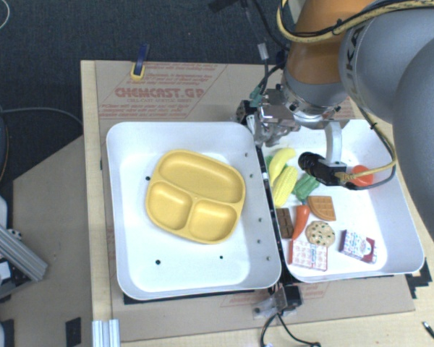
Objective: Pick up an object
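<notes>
Grey and metallic, the hand [273,123] hangs over the far end of the seam where the two bins meet, just above the banana. From this angle I cannot tell whether it is clenched or released.

One flat sheet of brown cardboard [166,92], printed in red, covers the surface under everything. On it lie two shallow white bins with smooth, rounded corners, side by side and touching along their inner rims. The left bin [130,251] holds one glossy yellow plastic tray [195,196], rounded and split into three wells, one long and two small.

The right bin [390,223] carries the things to be picked, nine small toy foods crowded toward its left side:
- one knobbly yellow corn cob [286,183]
- one smooth curved banana [278,161], just beside the corn
- one flat pink-and-white packet [308,255]
- one red-and-white packet [358,246], set apart to the right
- one slim orange carrot [301,221]
- one brown, textured cracker [321,207] with a rounded top
- one dark rectangular chocolate bar [284,223], against the carrot
- one round, speckled cookie [319,233]
- one small green piece [305,186], beside the corn
</notes>
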Motion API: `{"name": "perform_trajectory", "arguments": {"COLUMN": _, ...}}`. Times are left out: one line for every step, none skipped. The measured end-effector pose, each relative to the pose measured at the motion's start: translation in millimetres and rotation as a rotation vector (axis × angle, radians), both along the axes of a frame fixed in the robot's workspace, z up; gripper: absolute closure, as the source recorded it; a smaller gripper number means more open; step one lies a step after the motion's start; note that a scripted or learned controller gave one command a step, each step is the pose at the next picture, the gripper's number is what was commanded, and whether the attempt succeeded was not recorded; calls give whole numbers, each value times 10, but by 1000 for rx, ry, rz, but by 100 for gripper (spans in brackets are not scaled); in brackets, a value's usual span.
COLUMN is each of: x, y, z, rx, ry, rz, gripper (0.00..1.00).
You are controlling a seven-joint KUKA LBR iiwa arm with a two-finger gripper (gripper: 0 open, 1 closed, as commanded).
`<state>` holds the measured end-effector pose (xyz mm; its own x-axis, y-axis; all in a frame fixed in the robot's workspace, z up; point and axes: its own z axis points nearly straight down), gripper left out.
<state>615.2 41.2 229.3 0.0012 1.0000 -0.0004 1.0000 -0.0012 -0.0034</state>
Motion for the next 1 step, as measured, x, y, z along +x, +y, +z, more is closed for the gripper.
{"name": "perform_trajectory", "arguments": {"x": 58, "y": 133, "z": 28, "rx": 0, "ry": -6, "rz": 3, "gripper": 100}}
